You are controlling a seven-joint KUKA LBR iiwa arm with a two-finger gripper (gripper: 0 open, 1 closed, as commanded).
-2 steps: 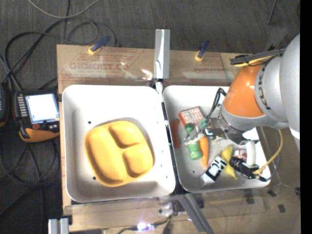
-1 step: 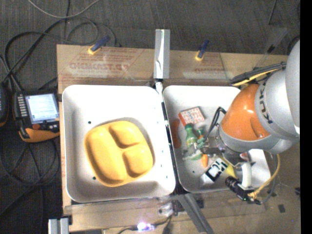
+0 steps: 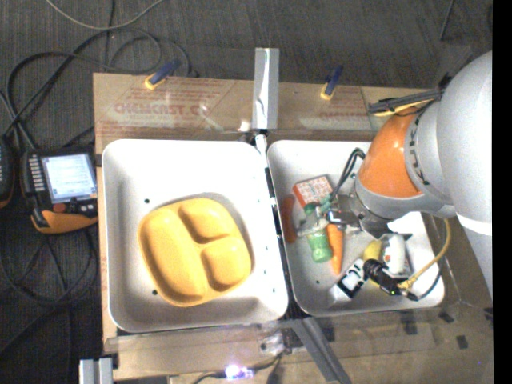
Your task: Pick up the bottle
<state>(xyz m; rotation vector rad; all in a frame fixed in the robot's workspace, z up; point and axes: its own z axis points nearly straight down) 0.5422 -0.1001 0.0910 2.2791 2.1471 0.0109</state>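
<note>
A small green bottle [image 3: 319, 244] lies in the right bin [image 3: 416, 298], its neck pointing toward the far side. My gripper [image 3: 334, 211] hangs just above the bottle's top end, reaching in from the right under the orange band of the arm. The bottle's body shows clear of the gripper, while the neck end sits right at the gripper's tip. An orange carrot [image 3: 337, 248] lies alongside the bottle on its right, touching or nearly touching it.
A red-orange box [image 3: 312, 189] sits behind the bottle, and a thin red item [image 3: 288, 218] lies by the right bin's left wall. The left bin [image 3: 120, 206] holds a yellow divided plate [image 3: 196, 249].
</note>
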